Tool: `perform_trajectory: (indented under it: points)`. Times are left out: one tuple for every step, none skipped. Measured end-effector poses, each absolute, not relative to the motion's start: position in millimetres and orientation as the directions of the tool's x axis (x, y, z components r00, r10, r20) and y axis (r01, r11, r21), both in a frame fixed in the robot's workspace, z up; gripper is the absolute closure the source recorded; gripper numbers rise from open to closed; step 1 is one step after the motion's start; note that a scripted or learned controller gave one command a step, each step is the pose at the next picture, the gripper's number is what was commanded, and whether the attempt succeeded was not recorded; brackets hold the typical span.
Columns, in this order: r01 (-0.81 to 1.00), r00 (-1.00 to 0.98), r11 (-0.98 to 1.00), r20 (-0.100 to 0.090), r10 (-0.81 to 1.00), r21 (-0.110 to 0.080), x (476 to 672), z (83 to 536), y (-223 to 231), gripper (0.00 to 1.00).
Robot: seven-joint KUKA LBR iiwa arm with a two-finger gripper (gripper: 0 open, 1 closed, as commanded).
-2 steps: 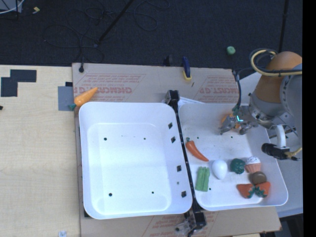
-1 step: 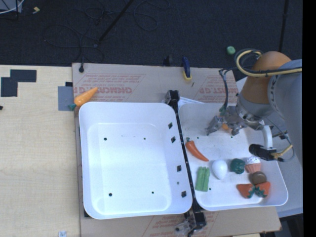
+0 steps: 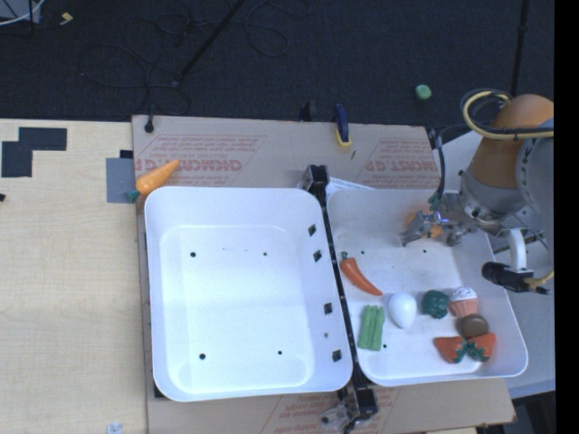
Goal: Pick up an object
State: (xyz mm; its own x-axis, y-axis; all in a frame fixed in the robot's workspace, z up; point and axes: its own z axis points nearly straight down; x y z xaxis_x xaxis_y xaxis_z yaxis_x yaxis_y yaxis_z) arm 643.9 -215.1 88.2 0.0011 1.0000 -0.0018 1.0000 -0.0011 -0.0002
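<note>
The gripper [image 3: 427, 231] hangs low over the far part of the right bin [image 3: 516, 364], its dark fingers splayed toward the left with something small and orange glimpsed among them; whether that piece is truly pinched I cannot tell, nor whether the fingers are parted or closed.

Just below and to the left of the gripper lies the chili pepper [image 3: 361, 277], a slim, glossy orange-red thing. Its long axis runs diagonally, the stalk end toward the bin divider and the tip pointing down to the right.

Further below the gripper sits the green block [image 3: 371, 326], a flat oblong lying nearly upright in the view, matte and ridged. Just right of it is the white egg [image 3: 402, 309], smooth and rounded. Beyond that, below and to the right of the gripper, come a dark green knobbly lump [image 3: 435, 304], a small cupcake [image 3: 464, 301] with a pale top, a brown round piece [image 3: 472, 325], and an orange wedge with green leaves [image 3: 468, 347], all bunched close together.

Far to the left of the gripper is the left bin [image 3: 163, 242], plain white plastic. A carrot [image 3: 156, 177] rests on the cardboard at its far left corner, its thin end pointing up to the right.
</note>
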Motion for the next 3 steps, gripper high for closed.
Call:
perform_trajectory:
  points:
    - [1.000, -0.002, 0.002, 0.001, 1.000, -0.003, 643.5, 88.7, -190.9, 0.00]
    - [1.000, 0.000, 0.000, 0.000, 1.000, 0.000, 644.1, 88.0, -213.3, 0.00]
    - [1.000, -0.002, 0.002, 0.001, 1.000, -0.003, 643.5, 87.6, -190.1, 0.00]
